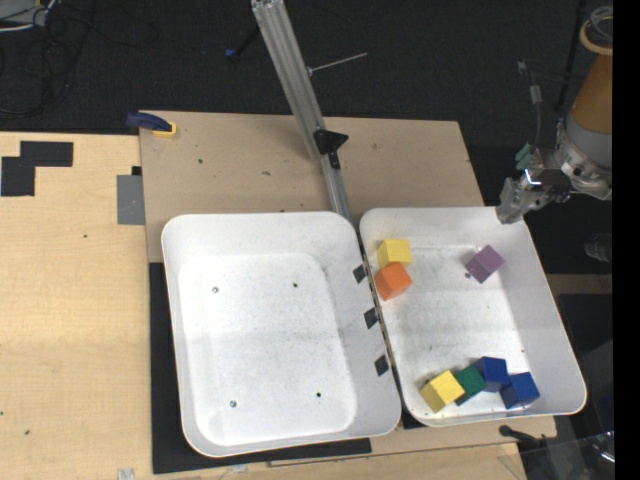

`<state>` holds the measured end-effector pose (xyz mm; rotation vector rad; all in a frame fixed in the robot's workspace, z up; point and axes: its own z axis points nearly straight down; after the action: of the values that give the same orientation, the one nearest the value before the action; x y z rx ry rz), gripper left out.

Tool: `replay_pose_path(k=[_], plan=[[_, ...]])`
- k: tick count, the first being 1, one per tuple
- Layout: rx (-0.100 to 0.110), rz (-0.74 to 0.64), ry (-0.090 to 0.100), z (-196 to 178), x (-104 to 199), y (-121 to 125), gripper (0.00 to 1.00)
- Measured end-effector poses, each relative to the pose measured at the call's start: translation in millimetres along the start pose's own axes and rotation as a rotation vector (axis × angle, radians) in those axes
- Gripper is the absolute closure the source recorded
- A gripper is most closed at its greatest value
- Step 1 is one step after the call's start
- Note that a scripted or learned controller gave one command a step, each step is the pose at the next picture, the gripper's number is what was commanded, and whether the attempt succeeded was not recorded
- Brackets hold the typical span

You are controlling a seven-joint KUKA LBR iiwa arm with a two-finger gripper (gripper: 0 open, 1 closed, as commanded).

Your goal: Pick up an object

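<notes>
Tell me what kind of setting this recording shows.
Most likely a robotics lab bench set up for grasping trials: two shallow white bins side by side, small coloured blocks in the right one, and a robot arm's gripper at its far corner.

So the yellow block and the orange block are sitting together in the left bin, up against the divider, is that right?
Not quite. The camera view shows the yellow block and orange block together in the right bin, against its left wall beside the divider, not in the left bin.
</notes>
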<state>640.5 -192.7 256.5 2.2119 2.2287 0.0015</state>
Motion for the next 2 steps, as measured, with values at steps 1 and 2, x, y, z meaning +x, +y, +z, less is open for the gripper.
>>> replay_pose_path(k=[1, 2], plan=[[0.006, 0.003, 0.003, 13, 55, -3, 1.0], [0.007, 0.003, 0.003, 24, 114, -8, 1.0]])
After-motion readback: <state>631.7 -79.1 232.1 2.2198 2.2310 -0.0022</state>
